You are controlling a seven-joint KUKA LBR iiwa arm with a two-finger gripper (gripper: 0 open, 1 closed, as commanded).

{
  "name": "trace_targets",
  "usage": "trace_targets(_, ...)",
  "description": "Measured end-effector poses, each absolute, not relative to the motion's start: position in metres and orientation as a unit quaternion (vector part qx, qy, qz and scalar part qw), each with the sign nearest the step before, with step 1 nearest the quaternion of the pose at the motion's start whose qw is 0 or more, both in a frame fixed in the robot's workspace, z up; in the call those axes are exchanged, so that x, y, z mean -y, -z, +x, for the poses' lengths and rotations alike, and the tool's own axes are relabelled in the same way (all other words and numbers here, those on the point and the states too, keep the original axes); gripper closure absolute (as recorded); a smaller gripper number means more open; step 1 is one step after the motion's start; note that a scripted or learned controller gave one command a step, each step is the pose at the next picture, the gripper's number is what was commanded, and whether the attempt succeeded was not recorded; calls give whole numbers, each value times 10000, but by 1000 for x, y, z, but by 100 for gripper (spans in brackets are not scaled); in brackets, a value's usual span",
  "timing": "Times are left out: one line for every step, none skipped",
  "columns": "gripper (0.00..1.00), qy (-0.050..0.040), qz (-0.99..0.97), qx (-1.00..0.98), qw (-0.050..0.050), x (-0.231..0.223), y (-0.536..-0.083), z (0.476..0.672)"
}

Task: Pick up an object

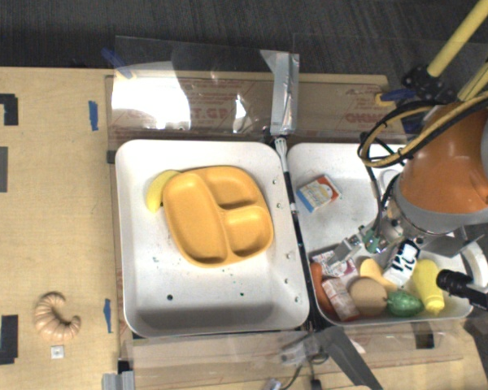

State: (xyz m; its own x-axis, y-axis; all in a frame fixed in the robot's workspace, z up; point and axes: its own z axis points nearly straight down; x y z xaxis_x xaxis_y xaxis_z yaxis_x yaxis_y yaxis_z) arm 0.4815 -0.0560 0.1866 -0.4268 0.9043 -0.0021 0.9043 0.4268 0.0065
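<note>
No legible text anywhere. Small carton (318, 192) in right bin (354, 187): printed blue-orange label, too small to read. Cardboard panel (211, 104) behind bins: faint reddish print under plastic glare, unreadable.

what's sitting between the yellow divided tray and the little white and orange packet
In the camera view, the ridge where the two bins meet lies between the yellow divided tray and the packet; otherwise bare bin floor.

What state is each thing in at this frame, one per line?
orange divided tray: right way up in the left bin, tilted askew
banana: partly tucked under the tray's left edge
small carton: lying flat in the right bin, apart from the pile
yellow bottle: on its side in the right bin
end effector: low over the pile, grip unclear
croissant-shaped toy: on the bench, outside the bins
</note>
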Motion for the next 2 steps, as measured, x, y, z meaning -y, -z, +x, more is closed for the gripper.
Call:
trace_targets(0, 1, 7790, -6270, 2, 29, -184, 542)
trace_targets(0, -4, 6625, -7490, 13, 41, -185, 576)
